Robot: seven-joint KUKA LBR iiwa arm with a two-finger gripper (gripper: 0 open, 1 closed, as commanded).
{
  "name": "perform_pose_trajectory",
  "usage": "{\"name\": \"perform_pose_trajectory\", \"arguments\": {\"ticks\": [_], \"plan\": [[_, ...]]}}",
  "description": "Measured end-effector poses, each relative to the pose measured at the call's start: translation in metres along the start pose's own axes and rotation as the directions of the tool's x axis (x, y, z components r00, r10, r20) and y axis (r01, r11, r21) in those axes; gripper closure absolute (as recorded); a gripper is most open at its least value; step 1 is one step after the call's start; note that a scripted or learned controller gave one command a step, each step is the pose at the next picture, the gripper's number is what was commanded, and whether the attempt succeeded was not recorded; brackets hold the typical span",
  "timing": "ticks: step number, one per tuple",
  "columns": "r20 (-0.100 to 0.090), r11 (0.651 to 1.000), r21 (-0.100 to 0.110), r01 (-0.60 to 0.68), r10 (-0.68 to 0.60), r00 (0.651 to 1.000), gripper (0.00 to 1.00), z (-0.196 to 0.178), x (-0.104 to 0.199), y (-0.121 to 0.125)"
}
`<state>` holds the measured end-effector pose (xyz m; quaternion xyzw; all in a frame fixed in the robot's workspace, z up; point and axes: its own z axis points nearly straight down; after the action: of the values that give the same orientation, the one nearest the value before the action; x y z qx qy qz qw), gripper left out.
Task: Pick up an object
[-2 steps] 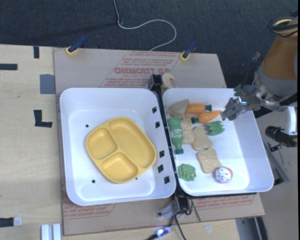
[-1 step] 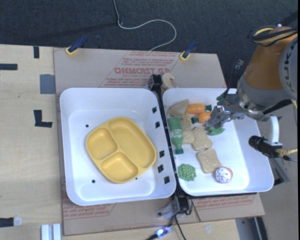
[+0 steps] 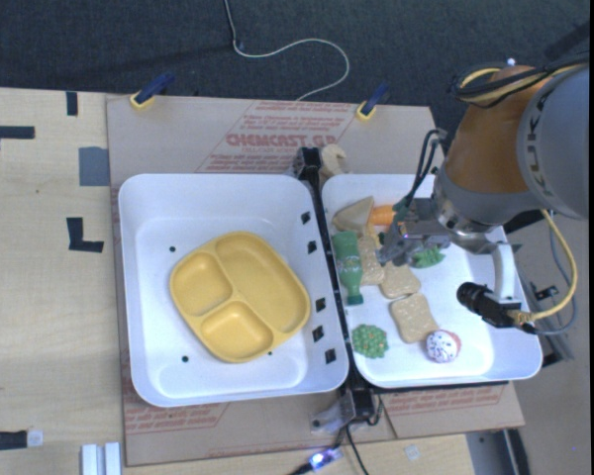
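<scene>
The right bin holds several small food toys: a green bottle-shaped piece, tan cracker-like pieces, a green bumpy ball, a white speckled ball, a tan wedge and an orange bit. My gripper hangs low over the bin's upper middle, just above the tan pieces and next to a green leafy piece. The arm's grey and orange body covers the bin's upper right part.
The left bin carries a yellow three-compartment plate. Both bins sit on cardboard held by blue and yellow clamps. A black cable and connector trail from the wrist over the right bin's edge.
</scene>
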<state>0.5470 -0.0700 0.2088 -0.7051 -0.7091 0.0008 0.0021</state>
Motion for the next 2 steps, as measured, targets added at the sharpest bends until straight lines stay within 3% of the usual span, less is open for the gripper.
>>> {"name": "perform_pose_trajectory", "arguments": {"ticks": [2], "plan": [[0.001,1.000,-0.003,0.000,0.000,1.000,1.00,-0.024,0.087,-0.017]]}}
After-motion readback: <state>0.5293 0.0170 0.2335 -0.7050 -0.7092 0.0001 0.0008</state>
